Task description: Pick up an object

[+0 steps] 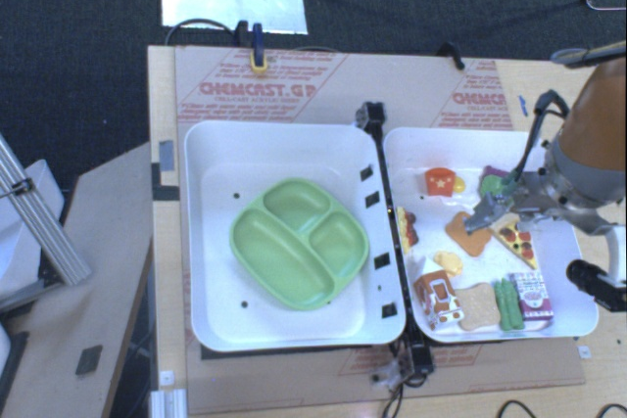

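The right bin [563, 318] holds several toy food pieces. Among them are a red piece [441, 181], a green and purple piece [493, 181], an orange-brown flat piece [464, 238], a pizza slice [519, 245], a small yellow piece [449, 261], a slice of toast [480, 306], a red and white box [435, 299], green beans [507, 301] and a pink carton [532, 294]. My gripper [482, 214] hangs low over the bin's middle, right above the upper edge of the orange-brown piece, between it and the pizza slice. I see nothing lifted off the bin floor.
The left bin [211, 171] holds a green divided plate [299, 243]. A black divider with clips [384, 210] runs between the bins. The arm [593, 142] reaches in over the right bin's right rim. A small red and yellow piece [407, 228] lies by the divider.
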### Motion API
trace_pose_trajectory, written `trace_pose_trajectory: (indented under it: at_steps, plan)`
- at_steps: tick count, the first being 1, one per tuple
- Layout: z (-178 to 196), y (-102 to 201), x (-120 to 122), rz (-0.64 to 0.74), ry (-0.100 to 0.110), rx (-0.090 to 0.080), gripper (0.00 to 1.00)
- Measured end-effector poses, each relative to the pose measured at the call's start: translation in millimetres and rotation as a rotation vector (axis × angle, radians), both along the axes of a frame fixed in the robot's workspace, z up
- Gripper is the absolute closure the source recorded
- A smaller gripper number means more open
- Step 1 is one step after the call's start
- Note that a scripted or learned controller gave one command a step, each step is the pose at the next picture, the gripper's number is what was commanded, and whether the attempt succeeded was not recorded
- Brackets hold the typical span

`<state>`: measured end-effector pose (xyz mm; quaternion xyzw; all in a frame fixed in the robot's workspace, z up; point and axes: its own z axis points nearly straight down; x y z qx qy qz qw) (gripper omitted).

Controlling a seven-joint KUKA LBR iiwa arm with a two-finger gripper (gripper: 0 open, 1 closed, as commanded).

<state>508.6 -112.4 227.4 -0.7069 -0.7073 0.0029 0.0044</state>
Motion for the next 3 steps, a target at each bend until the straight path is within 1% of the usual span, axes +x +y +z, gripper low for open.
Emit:
trace_pose_trajectory:
  at_steps: [1, 2, 3]
  plan:
    - [5, 0, 2, 0.003, -0.012, -0.002, 0.00]
    - [-58, 0, 1, 0.001, -0.006, -0.001, 0.00]
    - [-120, 3, 0, 0.000, -0.006, 0.000, 0.00]
